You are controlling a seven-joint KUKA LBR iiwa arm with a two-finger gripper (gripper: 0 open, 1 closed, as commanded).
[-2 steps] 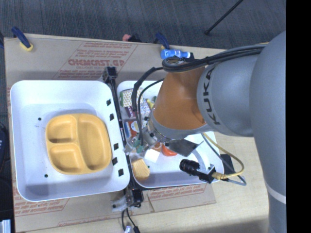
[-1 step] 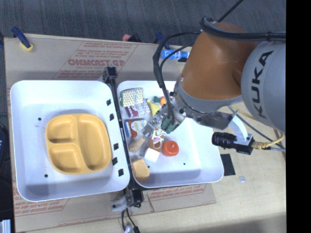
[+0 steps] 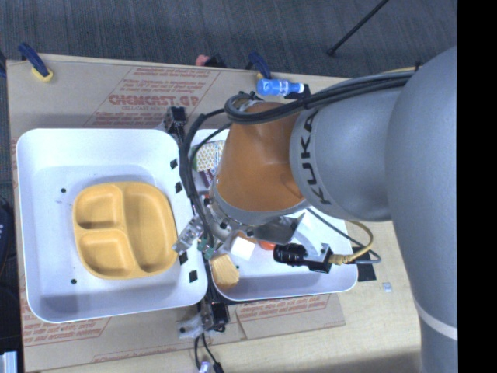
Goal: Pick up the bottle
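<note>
Bench (image 3: 70,76) — two bins; one yellow tray (image 3: 124,229); bottle perhaps hidden.

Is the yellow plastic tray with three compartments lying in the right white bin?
No, the yellow plastic tray with three compartments lies in the left white bin.

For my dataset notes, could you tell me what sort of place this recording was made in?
Most likely a robotics lab test bench. A KUKA arm reaches over two white bins set on a cardboard sheet clamped to the bench, with grey office-style carpet beyond.
</note>
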